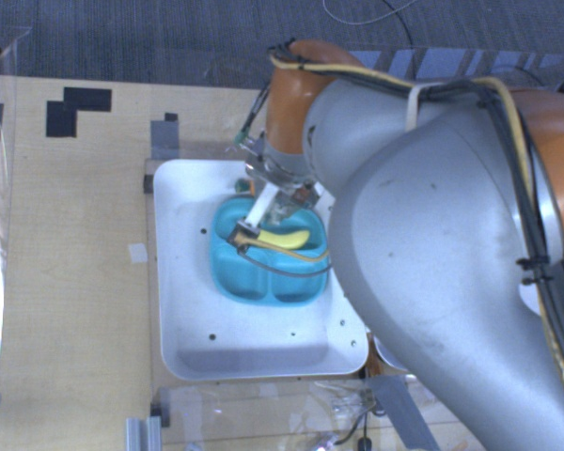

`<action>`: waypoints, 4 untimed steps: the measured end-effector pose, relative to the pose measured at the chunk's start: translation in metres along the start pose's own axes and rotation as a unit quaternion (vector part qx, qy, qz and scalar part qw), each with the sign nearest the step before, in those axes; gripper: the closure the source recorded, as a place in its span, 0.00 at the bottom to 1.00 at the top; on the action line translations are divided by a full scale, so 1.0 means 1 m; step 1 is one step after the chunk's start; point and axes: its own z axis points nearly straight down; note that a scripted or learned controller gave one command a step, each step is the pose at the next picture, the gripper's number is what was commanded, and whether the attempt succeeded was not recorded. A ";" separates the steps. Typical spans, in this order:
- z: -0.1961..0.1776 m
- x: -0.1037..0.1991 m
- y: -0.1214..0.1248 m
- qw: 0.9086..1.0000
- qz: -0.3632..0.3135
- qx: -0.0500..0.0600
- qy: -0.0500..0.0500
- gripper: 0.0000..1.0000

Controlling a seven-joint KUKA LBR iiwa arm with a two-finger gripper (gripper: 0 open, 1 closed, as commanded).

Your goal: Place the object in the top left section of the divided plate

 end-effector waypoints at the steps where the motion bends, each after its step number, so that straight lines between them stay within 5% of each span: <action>1: -0.113 0.030 -0.033 0.993 -0.119 -0.018 -0.002 1.00; 2: -0.003 -0.027 -0.051 0.963 -0.270 -0.018 -0.004 1.00; 3: -0.004 -0.028 -0.050 0.963 -0.269 -0.019 -0.004 0.00; 4: -0.004 -0.028 -0.050 0.963 -0.269 -0.019 -0.004 0.00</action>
